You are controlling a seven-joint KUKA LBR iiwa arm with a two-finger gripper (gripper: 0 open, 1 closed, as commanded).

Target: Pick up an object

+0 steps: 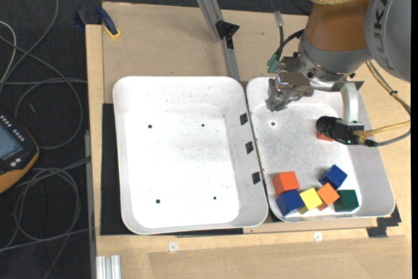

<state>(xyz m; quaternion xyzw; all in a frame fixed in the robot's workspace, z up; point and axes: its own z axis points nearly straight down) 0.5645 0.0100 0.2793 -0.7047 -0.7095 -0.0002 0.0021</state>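
Several coloured blocks lie at the near end of the right bin (366, 160): an orange block (285, 181), a blue block (289, 202), a yellow block (309, 198), a second orange block (328, 193), a second blue block (335, 176) and a green block (347, 200). A red block (324, 135) sits farther back, partly hidden behind a black part of the arm (334, 128). My gripper (275, 103) hangs over the far left corner of the right bin, well away from the blocks.
The left bin (176, 153) lies beside the right one, with black clips (249, 147) along their shared edge. A slanted metal pole (209, 3) rises behind the bins. Cables and a handheld device (13, 150) lie on the floor at left.
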